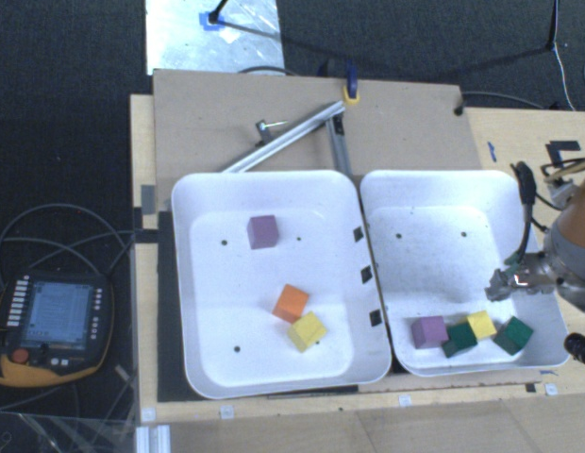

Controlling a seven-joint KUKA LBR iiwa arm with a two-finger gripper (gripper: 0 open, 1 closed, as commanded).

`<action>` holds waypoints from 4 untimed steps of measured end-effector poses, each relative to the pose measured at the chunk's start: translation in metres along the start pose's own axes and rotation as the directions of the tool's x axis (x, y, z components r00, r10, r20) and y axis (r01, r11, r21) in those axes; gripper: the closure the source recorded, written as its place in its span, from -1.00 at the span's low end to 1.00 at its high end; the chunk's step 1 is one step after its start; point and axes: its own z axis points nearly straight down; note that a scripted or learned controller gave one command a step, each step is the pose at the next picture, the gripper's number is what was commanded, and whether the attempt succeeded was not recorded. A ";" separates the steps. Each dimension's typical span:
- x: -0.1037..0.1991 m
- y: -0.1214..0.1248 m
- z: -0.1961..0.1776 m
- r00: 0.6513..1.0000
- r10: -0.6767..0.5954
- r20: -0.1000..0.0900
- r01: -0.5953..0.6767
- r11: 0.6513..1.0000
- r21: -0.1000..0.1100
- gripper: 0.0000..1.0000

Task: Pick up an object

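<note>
White bins: two shallow trays side by side on my bench; left bin (pixel 193 253) and right bin (pixel 434 192) touch along their inner walls, presumably so a block can be carried across without a gap.
Left bin contents: a purple cube (pixel 262 231) toward the far side, well apart from an orange cube (pixel 292 302) and a yellow cube (pixel 308 331), which sit corner to corner.
Right bin contents: a tight cluster along the near wall — a purple block (pixel 429 330), a dark green block (pixel 459 338), a small yellow block (pixel 480 324) and a second green block (pixel 514 333); the first three look to be touching.
Arm: I have it reaching in from the right, wrist over the right bin's right rim.
Gripper (pixel 505 284): hanging just above and beside the cluster, nearest the second green block and the small yellow one, apart from both.
Jaws: I cannot tell how they stand — too small and blurred from here; nothing shows between them.
Stage, as I judge it: approach, no pick made yet.
Risk: crowded blocks near the wall leave little room for a clean descent.
</note>
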 end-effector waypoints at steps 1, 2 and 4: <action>0.005 0.012 -0.054 1.000 -0.004 0.000 0.004 1.000 -0.003 1.00; 0.004 0.013 -0.075 1.000 -0.003 0.000 0.003 1.000 0.001 1.00; 0.108 0.049 -0.094 1.000 -0.010 -0.004 0.010 1.000 0.002 1.00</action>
